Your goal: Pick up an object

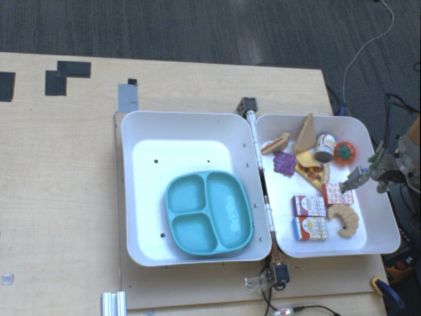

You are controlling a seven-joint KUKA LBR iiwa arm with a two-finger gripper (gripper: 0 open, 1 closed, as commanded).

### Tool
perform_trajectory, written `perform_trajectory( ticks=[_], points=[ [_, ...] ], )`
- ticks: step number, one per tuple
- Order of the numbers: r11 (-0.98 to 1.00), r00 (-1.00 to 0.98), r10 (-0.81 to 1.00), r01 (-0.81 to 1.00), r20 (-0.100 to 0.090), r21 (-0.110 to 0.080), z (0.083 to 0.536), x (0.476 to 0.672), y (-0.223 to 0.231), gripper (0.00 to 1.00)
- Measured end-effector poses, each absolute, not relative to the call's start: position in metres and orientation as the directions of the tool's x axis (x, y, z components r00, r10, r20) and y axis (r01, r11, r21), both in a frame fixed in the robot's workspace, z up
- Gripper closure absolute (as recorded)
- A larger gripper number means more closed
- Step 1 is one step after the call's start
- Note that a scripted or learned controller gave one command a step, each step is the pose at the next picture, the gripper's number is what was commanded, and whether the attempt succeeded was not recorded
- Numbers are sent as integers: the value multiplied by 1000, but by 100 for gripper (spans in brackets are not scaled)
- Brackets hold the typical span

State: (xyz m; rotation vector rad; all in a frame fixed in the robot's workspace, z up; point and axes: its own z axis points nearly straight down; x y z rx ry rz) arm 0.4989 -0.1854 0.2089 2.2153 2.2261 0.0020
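Croissant (345, 218) below end effector (358, 176)

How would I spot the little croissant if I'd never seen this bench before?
Look at the right-hand white bin, the one crowded with toy food, and go to its near right part. The croissant lies there beside two small red and white cartons. It is the tan, curved, crescent-shaped piece; its neighbours are boxy.
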Motion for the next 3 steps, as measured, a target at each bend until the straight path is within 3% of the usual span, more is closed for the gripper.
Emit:
perform_trajectory(
  ticks=[1, 2, 3],
  points=[
    [3, -3, 1000, 1000, -7, 17, 99, 530, -167, 0],
    [6, -6, 1000, 1000, -10, 30, 114, 535, -166, 100],
    [5, -5, 1000, 1000, 0, 4, 196, 521, -110, 100]
  ],
)
